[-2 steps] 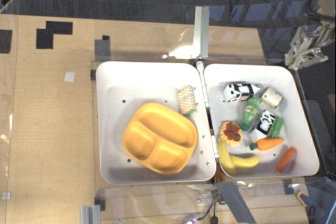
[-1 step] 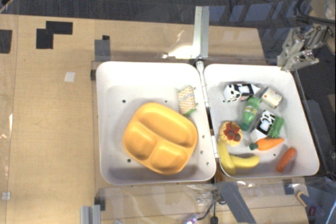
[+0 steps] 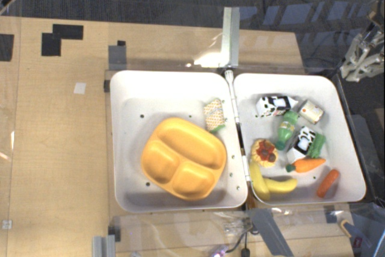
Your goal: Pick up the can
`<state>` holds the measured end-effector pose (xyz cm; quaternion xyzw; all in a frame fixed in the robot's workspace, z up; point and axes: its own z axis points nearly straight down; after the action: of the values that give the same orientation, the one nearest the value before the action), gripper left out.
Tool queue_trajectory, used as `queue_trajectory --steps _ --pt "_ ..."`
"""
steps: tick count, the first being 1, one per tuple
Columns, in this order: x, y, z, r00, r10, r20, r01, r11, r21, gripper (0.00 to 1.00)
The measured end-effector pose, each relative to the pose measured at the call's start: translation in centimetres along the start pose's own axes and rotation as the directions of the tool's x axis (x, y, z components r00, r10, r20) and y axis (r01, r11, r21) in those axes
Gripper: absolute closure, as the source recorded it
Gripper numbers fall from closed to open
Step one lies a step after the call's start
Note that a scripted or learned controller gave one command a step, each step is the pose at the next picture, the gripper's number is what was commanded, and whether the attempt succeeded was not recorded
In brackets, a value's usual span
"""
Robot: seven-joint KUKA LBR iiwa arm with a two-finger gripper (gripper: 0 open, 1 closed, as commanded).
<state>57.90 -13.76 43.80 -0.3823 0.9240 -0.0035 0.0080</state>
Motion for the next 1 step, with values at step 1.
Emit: queue_trajectory --steps 1 --pt "-0.37 3.54 1.61 0.979 0.205 -0.004 -0.205 0.979 -0.003 1.00"
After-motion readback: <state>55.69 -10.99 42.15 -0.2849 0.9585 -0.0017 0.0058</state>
